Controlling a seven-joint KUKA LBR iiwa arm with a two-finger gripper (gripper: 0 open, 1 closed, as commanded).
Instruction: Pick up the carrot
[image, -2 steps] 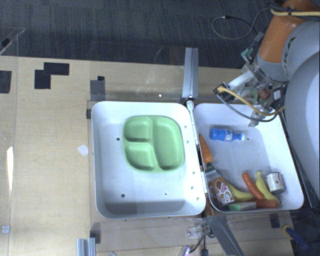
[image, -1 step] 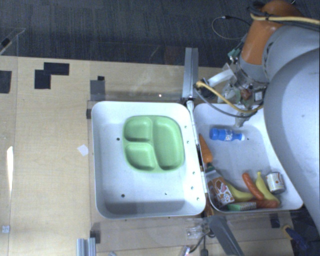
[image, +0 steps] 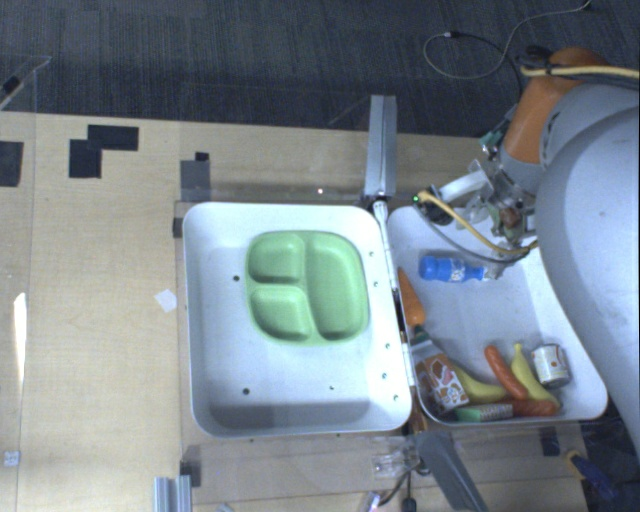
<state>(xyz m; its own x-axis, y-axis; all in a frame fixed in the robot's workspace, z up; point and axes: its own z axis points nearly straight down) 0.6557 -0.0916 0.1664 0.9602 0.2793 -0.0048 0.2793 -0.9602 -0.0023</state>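
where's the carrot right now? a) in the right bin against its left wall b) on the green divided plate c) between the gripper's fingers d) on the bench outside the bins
a: the carrot lies in the right bin, along its left wall beside the divider, apart from the green plate in the left bin.

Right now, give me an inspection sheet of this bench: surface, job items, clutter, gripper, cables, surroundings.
Surface: wooden bench bearing left bin and right bin.
Job's things: carrot lies against the right bin's left wall, untouched.
Clutter: green divided plate in left bin; blue bottle, banana, can and snack packet in right bin.
Grippers: gripper over the right bin's far end; fingers unclear.
Cables: yellow cable by the wrist; black cable on floor.
Surroundings: dark carpet.
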